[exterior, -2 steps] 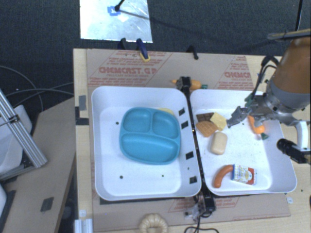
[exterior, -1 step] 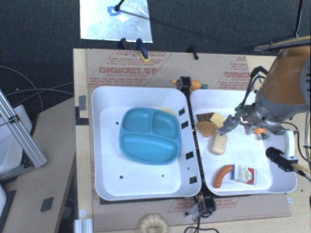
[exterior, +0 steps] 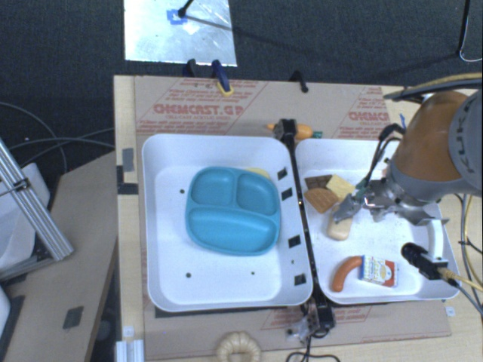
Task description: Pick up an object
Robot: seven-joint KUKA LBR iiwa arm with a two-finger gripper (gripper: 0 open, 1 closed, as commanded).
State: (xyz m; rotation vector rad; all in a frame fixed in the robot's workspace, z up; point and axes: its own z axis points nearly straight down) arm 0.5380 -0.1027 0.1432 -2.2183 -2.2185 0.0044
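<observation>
A single camera sits fixed above the bench (exterior: 128, 202) and looks down on it at a slant, from far enough off to take in both white bins whole. The left bin (exterior: 162, 232) lies just left of centre, the right bin (exterior: 377, 296) toward four o'clock. Dark floor (exterior: 339, 21) runs along the twelve o'clock edge, so the far side of the scene is up. The arm (exterior: 438, 145) comes in from three o'clock.
</observation>
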